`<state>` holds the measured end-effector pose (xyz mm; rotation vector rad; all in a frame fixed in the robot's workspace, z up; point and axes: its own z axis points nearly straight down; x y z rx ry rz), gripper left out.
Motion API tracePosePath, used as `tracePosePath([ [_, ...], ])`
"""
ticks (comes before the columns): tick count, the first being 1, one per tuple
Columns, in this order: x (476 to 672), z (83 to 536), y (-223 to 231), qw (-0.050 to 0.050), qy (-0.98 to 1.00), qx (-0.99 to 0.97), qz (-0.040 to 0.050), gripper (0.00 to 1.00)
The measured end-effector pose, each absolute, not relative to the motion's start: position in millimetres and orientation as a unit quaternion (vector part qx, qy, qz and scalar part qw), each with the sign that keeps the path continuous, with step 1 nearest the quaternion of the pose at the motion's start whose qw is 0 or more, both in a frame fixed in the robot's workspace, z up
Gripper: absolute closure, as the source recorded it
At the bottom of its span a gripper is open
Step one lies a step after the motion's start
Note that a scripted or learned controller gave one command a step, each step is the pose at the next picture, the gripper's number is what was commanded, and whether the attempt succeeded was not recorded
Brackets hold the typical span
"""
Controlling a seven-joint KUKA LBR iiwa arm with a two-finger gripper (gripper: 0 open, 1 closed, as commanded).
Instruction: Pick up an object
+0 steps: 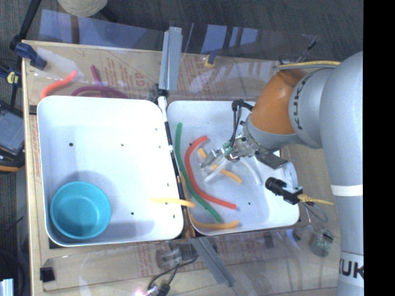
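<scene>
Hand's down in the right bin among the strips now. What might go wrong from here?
1. The hand sits over small yellow pieces lying close beside the red strip; it may catch two things, or nothing.
2. The red strip and green strip lie against each other, so lifting one could drag the other.
3. The yellow strip straddles the rims between the bins and could get knocked off.

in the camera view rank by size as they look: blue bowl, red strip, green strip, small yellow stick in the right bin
1. Blue bowl, largest by area.
2-3. Green strip and red strip: similar length and width, too close to rank.
4. Yellow stick, clearly smallest.
</scene>
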<state>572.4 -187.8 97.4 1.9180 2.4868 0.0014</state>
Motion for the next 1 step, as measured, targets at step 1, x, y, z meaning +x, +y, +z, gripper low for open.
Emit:
tracePosePath([
  [1,574.0,109.2,-190.2,0.004,0.792,0.61,-0.0002,1.0],
])
